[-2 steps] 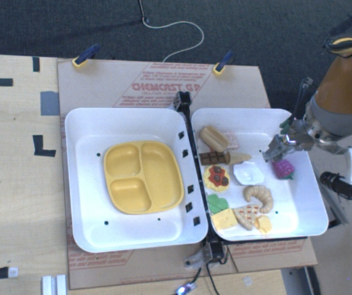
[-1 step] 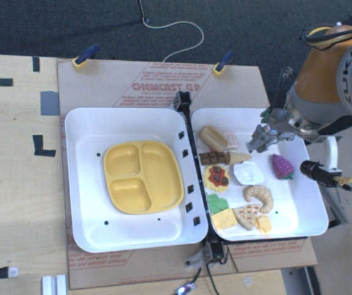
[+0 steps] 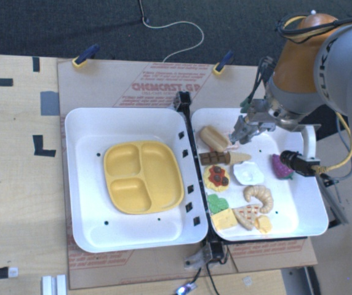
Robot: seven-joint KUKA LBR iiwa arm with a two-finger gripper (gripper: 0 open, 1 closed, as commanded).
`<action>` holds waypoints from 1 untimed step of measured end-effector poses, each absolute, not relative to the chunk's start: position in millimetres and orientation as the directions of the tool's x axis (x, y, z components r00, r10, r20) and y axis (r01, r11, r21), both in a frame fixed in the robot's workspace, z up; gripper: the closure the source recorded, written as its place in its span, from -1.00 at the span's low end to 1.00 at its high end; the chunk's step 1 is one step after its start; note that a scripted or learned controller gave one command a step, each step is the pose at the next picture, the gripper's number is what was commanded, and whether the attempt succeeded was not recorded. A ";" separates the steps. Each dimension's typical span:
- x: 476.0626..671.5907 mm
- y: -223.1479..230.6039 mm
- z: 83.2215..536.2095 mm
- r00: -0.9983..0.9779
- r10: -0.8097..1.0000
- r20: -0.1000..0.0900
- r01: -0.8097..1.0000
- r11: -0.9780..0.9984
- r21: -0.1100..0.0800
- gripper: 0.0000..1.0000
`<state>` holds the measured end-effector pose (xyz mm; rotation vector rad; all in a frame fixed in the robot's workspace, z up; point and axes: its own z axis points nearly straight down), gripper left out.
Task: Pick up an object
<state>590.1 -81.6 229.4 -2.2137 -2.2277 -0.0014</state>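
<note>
The right bin (image 3: 299, 214) holds several toy foods: a tan bread roll (image 3: 213, 137), a brown chocolate bar (image 3: 215, 158), a small pizza (image 3: 217, 177), a white fried egg (image 3: 248, 174), a croissant (image 3: 259, 196), a purple grape bunch (image 3: 281, 166), a green leaf (image 3: 217, 203), a yellow cheese block (image 3: 224, 219) and a waffle (image 3: 248, 216). My gripper (image 3: 237, 136) hangs over the back of this bin, its tips just right of the bread roll. Nothing shows between its fingers.
The left bin (image 3: 87, 226) carries a yellow divided plate (image 3: 143, 176). A black divider rim (image 3: 191, 165) runs between the bins. Blue and yellow clamps (image 3: 85, 55) pin the cardboard at the back. A white cable (image 3: 176, 32) lies on the dark mat behind.
</note>
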 end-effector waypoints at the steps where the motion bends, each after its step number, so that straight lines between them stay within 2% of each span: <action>1: 604.8 -65.0 233.6 -0.003 1.000 0.001 1.000 0.003 -0.001 1.00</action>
